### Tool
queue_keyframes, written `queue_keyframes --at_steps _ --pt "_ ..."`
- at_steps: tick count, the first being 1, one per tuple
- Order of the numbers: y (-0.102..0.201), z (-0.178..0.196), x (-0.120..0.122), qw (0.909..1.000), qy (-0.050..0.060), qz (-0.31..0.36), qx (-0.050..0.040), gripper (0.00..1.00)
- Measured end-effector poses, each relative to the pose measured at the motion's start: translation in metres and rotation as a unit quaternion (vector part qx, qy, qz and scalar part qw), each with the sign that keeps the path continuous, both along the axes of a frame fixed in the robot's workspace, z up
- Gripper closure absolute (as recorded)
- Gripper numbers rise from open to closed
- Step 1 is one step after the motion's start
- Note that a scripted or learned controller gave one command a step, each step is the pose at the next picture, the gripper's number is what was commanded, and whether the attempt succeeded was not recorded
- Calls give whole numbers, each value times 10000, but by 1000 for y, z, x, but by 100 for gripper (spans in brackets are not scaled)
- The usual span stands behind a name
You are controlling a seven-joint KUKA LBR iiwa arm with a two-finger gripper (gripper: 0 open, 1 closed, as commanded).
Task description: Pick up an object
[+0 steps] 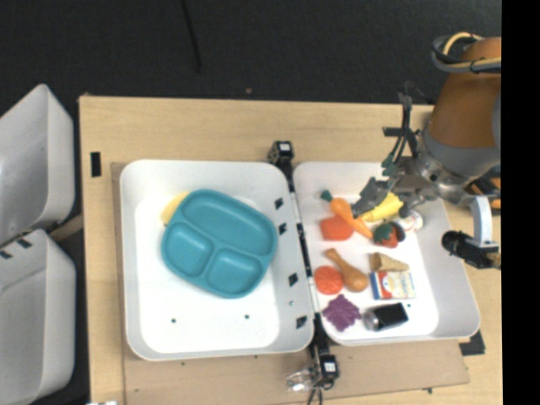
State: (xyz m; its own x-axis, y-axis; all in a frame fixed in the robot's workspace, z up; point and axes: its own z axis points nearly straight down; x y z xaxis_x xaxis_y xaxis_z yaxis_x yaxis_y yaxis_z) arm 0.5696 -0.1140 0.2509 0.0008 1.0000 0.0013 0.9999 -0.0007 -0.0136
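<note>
The arm (460, 116) reaches in over the right-hand edge of the tabletop (194, 125) and its pincer (371, 199) hangs low over the far half of the right bin (451, 302), right among the toys. Whether the pincer is released or clenched cannot be told: its dark tips merge with the clutter beneath them.

Just under and beside the tips lie a yellow banana-like piece (386, 207) and an orange carrot (348, 213), with an orange-red piece (337, 229) touching the carrot on its left. A small red and green item (387, 235) sits just nearer than the banana. Toward the bin's middle lies a tan drumstick (348, 269), with a small box (393, 283) beside it on the right and an orange round piece (328, 280) by the bin's left wall. At the near edge are a purple bunch of grapes (342, 311) and a black block (387, 316), close together.

The left bin (143, 327) carries a teal divided plate (219, 241), tilted slightly, with a bit of something yellow (172, 207) peeking out at its far left corner. The two bins touch along a clipped seam.
</note>
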Motion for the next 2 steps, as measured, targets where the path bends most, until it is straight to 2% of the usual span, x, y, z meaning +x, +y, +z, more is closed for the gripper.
queue_keyframes --at_steps 1,2 --pt "0 6 2 10000 -52 14 -8 0" --pt "-1 -60 1 10000 -25 4 -8 0"
